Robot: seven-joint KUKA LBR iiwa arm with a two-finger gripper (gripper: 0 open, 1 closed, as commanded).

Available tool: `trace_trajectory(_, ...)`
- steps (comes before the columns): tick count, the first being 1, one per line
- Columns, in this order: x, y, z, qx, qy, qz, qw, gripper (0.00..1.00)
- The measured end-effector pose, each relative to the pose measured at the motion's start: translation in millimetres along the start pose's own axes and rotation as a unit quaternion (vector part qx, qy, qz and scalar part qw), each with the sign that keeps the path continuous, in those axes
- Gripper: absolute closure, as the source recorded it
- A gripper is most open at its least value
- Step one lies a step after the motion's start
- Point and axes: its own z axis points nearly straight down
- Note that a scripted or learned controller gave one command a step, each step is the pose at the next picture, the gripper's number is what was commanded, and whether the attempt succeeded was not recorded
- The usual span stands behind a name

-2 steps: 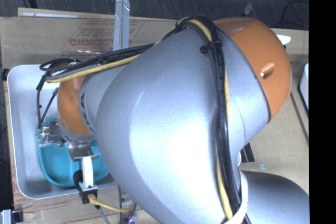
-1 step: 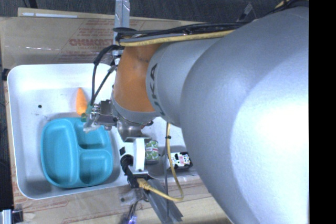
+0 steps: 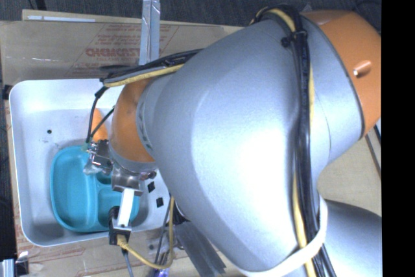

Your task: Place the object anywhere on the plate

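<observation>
Gripper right over the plate

The gripper [image 3: 100, 164] hangs just above the blue plastic plate [image 3: 68, 194] in the shallow white bin [image 3: 39, 120]. I cannot tell if it is open, shut, or holding the object, which the grey arm [image 3: 246, 139] hides.

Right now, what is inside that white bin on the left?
A blue plate lies in it. The grey arm covers the plate's right side and much of the bin, so anything there is hidden.
</observation>
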Motion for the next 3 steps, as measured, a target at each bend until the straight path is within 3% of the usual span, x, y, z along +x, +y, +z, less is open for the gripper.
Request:
trace_trajectory(1,-37.8,11.1,-15.2,0.004,0.001,0.022,0.9997,0.00)
trace_trajectory(2,12.0,-0.6,1.3,-0.007,-0.001,0.169,0.9857,0.00)
trace_trajectory(3,27.5,-9.2,4.5,-0.001,0.000,0.430,0.9030,0.00)
